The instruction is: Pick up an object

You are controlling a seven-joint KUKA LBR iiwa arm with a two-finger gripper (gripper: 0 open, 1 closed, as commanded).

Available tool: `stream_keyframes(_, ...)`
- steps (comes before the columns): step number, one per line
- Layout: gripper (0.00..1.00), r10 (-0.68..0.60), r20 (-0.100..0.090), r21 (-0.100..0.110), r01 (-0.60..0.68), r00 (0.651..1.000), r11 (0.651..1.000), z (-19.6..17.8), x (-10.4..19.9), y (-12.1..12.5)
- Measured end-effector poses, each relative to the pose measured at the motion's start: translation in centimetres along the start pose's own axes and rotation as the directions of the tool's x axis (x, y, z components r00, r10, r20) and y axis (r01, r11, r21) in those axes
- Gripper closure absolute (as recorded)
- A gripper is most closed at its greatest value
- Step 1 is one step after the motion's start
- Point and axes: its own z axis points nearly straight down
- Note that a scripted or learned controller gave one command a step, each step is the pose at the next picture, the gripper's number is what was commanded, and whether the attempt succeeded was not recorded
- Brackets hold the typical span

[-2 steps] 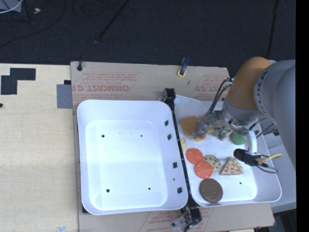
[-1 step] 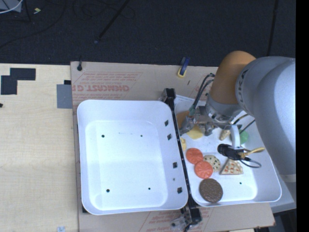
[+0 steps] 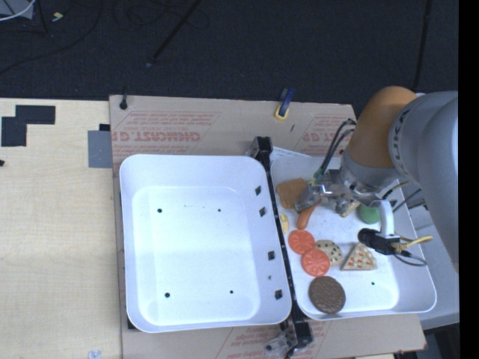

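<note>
My gripper (image 3: 323, 194) is low over the right bin (image 3: 415, 294), in its upper left part. It sits right beside a tan bread-like piece (image 3: 289, 191) and just above an orange sausage-shaped piece (image 3: 304, 217). A green ball (image 3: 368, 215) lies just to its right, partly hidden by the wrist. Below lie two red tomato slices (image 3: 301, 241) (image 3: 315, 262), a speckled cookie (image 3: 328, 251), a pizza wedge (image 3: 359, 259) and a dark brown round biscuit (image 3: 327, 294). Nothing can be seen held.
The left bin (image 3: 135, 200) stands beside the right one, parted by a black clip strip (image 3: 274, 223). A small pale piece (image 3: 284, 223) lies against the right bin's left wall. The arm covers the right bin's upper right corner.
</note>
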Motion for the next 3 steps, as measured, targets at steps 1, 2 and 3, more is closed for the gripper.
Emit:
stream_keyframes(1, 0.00, -0.003, -0.002, -0.004, 0.003, 1.000, 1.000, 0.0, 0.7, 2.0)
stream_keyframes(2, 0.00, -0.003, -0.002, -0.002, 0.003, 1.000, 1.000, 0.0, 0.8, 1.9)
stream_keyframes(3, 1.00, -0.002, -0.003, -0.003, 0.002, 1.000, 1.000, -1.1, 0.7, 1.9)
